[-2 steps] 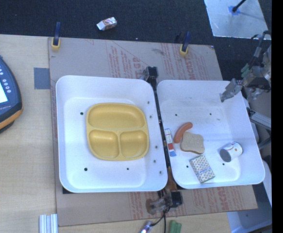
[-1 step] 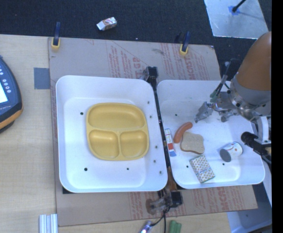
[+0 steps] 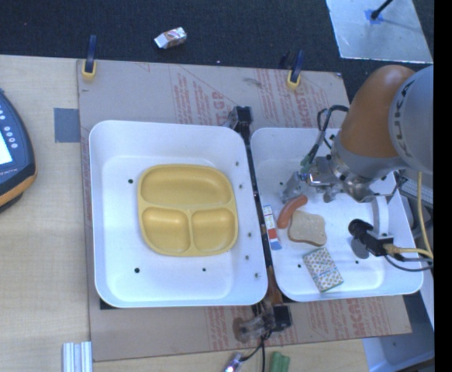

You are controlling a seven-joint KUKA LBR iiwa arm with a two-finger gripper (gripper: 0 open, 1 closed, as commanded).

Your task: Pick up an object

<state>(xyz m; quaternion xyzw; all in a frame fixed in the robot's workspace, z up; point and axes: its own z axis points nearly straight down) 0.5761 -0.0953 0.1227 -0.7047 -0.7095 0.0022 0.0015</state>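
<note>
Camera view: arm bends over right bin point(image 3: 396, 285), tool point(image 3: 307, 178) above sausage point(image 3: 291, 209), grip state unclear.

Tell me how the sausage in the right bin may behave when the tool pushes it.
The sausage looks rounded and long, so it may roll sideways. It touches the bread slice, which might block or shift with it. Its smooth skin could slip.

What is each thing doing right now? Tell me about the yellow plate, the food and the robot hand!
Plate: flat in the left bin, nothing on it.
Sausage: lying in the right bin, just below the gripper.
Bread: lying flat, touching the sausage.
Packet: lying flat, apart from the bread.
Gripper: low over the right bin, holding nothing I can see.
</note>
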